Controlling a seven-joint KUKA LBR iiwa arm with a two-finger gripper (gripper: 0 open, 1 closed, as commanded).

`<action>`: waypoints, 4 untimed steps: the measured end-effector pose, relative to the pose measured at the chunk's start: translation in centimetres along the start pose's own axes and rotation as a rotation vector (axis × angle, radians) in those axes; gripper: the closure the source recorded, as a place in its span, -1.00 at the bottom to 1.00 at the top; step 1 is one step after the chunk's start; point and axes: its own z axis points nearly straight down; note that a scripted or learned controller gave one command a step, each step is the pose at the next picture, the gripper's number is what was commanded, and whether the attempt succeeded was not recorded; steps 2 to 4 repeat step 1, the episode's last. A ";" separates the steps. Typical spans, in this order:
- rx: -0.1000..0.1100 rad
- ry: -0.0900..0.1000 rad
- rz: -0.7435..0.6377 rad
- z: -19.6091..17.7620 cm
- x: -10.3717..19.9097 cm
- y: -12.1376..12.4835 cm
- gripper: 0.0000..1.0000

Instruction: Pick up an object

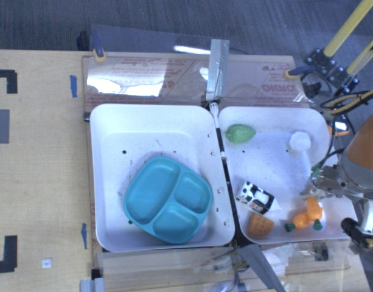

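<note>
Gripper point(325, 186) sits low at rt bin's point(277, 163) rt edge, just above orange toy point(308, 215); can't tell its state; nothing seen held; black-white block point(255, 197) & waffle point(260, 225) near bin's front; blue tray point(168, 198) in lt bin point(113, 132).

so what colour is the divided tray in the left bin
Teal blue tray, seen in the camera view.
</note>
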 end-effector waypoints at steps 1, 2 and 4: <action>0.002 0.000 0.139 -11.5 6.7 3.4 1.00; 0.002 0.000 0.139 -11.5 6.7 3.4 1.00; 0.002 0.000 0.139 -11.5 6.7 3.4 1.00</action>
